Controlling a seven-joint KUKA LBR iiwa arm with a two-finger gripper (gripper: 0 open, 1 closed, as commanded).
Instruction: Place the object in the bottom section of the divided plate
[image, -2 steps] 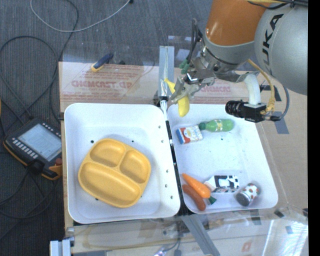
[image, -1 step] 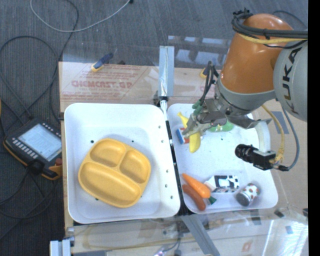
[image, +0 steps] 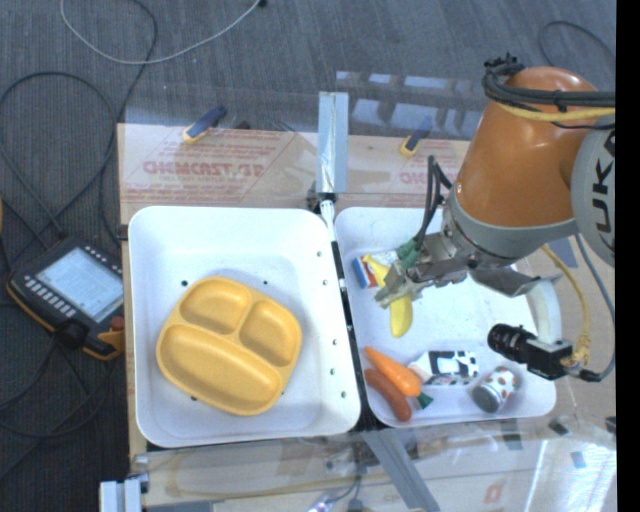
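The yellow divided plate (image: 228, 345) lies in the left bin (image: 160, 235), with two small sections at its far side and one long section along its near side. In the right bin, my gripper (image: 402, 284) is low over a yellow banana-like piece (image: 400, 319), whose upper end reaches up under the gripper's tip. The arm's orange band and grey wrist hide the bin's far right part. I cannot see whether the yellow piece is gripped.
The right bin (image: 455, 408) also holds two orange carrots (image: 392, 377), a black-and-white patterned pack (image: 452, 365), a small can (image: 492, 390) and a colourful packet (image: 372, 268). A black camera unit (image: 520, 345) hangs off the arm. A pendant (image: 68, 290) lies left of the bins.
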